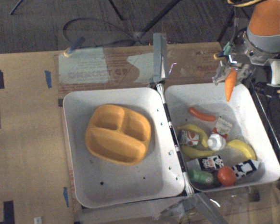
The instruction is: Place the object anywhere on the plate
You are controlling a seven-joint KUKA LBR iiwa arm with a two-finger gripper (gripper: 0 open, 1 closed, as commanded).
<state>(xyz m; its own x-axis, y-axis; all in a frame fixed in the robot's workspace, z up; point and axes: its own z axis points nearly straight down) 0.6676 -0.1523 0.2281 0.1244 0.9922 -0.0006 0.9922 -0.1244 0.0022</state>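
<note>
An orange three-compartment plate lies in the left bin. My gripper hangs over the far right corner of the right bin, shut on an orange carrot that dangles point down from its fingers, clear of the bin floor. The plate sits well to the left of the gripper, across the divider between the bins.
The right bin holds a red sausage, two bananas, a white bottle, a small carton, milk cartons, a tomato and a green item. Cables and tripod legs lie beyond the bench.
</note>
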